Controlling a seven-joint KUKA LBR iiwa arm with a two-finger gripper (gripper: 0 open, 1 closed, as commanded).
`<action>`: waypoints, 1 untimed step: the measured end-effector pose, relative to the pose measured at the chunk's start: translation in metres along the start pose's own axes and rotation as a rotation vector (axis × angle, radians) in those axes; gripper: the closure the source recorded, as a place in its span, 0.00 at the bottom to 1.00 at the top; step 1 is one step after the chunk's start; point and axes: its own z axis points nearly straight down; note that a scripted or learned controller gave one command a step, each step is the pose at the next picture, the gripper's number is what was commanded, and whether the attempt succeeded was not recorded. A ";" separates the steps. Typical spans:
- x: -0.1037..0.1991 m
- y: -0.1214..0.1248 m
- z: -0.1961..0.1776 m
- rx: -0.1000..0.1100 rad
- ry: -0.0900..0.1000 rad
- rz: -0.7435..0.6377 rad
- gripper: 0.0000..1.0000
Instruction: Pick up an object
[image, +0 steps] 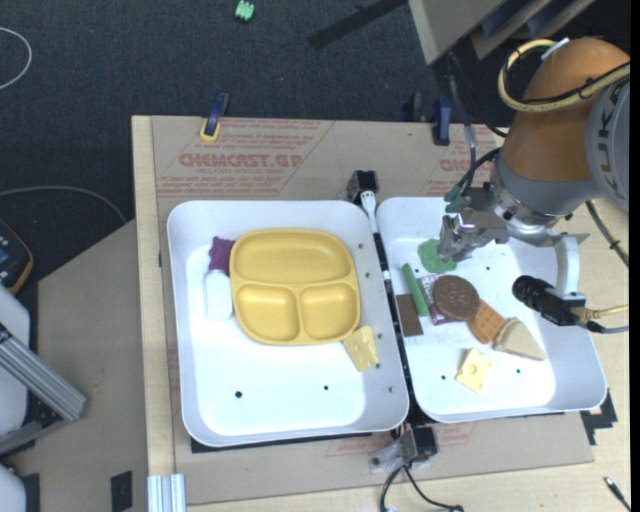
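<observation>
Two white bins sit side by side on the table (150, 300); over the right bin (560, 385) the end effector (455, 240) hangs above a green piece (432, 257), brown cookie (455, 297) nearby; its opening I cannot tell

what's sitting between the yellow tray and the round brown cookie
In the camera view: the bins' adjoining walls, then a green stick and a brown bar before the cookie; tray.

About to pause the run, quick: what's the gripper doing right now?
Gripper: low in the right bin, over a green item; open or shut cannot be told.
</observation>
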 end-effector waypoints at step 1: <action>0.006 0.001 0.018 0.007 0.001 0.001 1.00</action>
